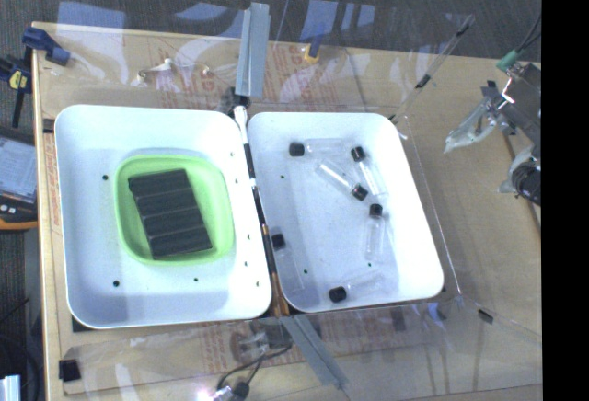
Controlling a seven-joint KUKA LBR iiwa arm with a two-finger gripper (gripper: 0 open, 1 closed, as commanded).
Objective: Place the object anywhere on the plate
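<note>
**Dark block lies on the plate, jaws parked well away**

The dark ribbed block [170, 213] lies flat in the hollow of the green plate [126, 183], far from the jaws, beyond both bins from them. Nothing touches it. It sits square in the plate's middle with green rim showing all round, so judged from its position the placing looks done.

The plate rests in the left bin [83, 280], the bin farther from the jaws. The right bin [414, 252], the nearer one, holds clear vials [333, 177] with black caps [295, 149]. They lie scattered on their sides at odd angles, probably as spare stock for further tries.

The gripper [469, 131] hangs over the bare tabletop [488, 252], outside the right bin's far corner and apart from everything in either bin. That position reads as a standby post, clear of the work. Nothing is seen in the jaws, and I cannot tell whether they stand wide or narrow, as they are small and pale against the wood.

Counts: one block, one plate, two bins. There are six black caps. The glass bodies are too faint to count surely.
</note>
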